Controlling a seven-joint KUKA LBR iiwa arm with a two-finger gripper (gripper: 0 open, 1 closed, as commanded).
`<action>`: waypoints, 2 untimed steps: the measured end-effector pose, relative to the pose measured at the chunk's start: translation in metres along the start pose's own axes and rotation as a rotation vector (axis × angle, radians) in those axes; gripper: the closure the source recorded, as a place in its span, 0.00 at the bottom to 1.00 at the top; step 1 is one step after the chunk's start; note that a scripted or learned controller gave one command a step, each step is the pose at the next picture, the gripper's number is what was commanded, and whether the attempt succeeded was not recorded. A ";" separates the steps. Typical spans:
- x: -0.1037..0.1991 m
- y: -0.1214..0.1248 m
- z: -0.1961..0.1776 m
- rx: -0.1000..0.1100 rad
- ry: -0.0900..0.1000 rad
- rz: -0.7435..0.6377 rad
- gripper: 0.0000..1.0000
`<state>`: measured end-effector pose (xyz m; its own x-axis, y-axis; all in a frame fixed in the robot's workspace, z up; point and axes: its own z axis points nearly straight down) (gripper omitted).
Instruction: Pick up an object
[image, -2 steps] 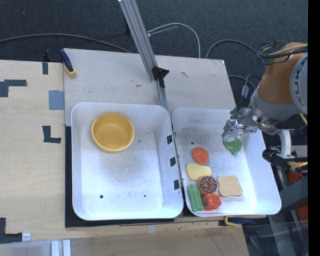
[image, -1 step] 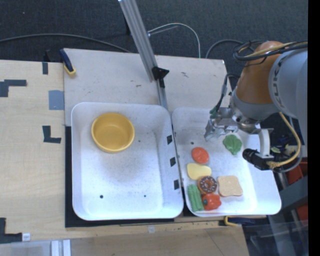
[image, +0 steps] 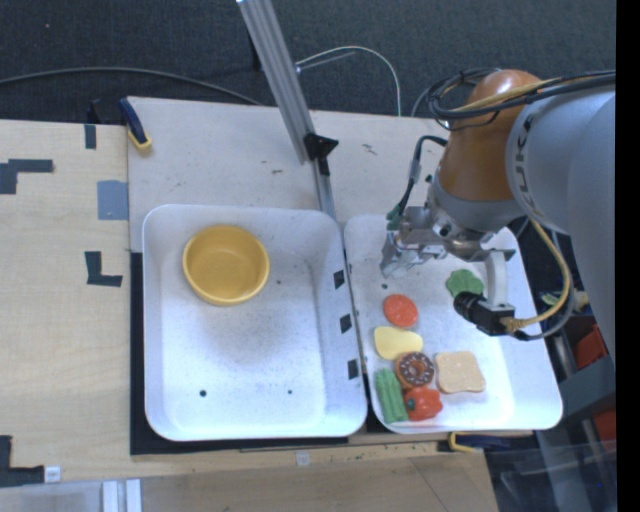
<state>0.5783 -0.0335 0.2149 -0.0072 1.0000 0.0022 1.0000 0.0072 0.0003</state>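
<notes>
My gripper (image: 398, 262) hangs over the upper part of the right bin (image: 530, 400), its fingers pointing down with a small gap and nothing between them. Just below it lies an orange-red round piece (image: 401, 310). Further down are a yellow piece (image: 397, 343), a brown donut (image: 414, 370), a slice of toast (image: 461, 372), a red piece (image: 424, 403) and a green stick (image: 390, 395). A green leafy piece (image: 464, 282) lies to the right of the gripper, partly behind the arm.
The left bin (image: 240, 400) holds a yellow bowl (image: 226, 263) near its upper left. A metal pole (image: 290, 90) slants down to the divider between the bins. A black cable loops beside the wrist at the right bin's edge.
</notes>
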 end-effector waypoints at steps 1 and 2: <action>0.047 -0.010 0.002 0.003 -0.001 0.001 1.00; 0.099 -0.010 0.007 0.003 -0.001 0.000 1.00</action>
